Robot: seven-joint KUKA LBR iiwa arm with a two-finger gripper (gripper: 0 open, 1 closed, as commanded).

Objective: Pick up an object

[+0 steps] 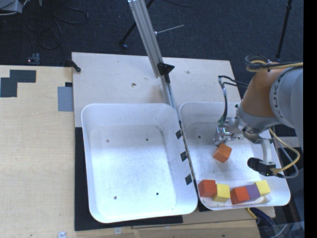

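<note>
An orange block [222, 153] sits tilted in the right bin [198, 120], near its middle. The gripper [225, 134] is just above it, at about 12 o'clock from the block. I cannot tell if it is gripping the block or not. At 6 o'clock from the block, along the bin's near wall, sit a red block [207, 188], a yellow block [223, 191], another red block [239, 194], a purple block [252, 191] and another yellow block [263, 186]. The left bin [94, 133] is at 9 o'clock.

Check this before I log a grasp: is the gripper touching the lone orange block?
Cannot tell. In the camera view the gripper sits directly above the orange block, tilted in the right bin; neither contact nor gap shows.
</note>
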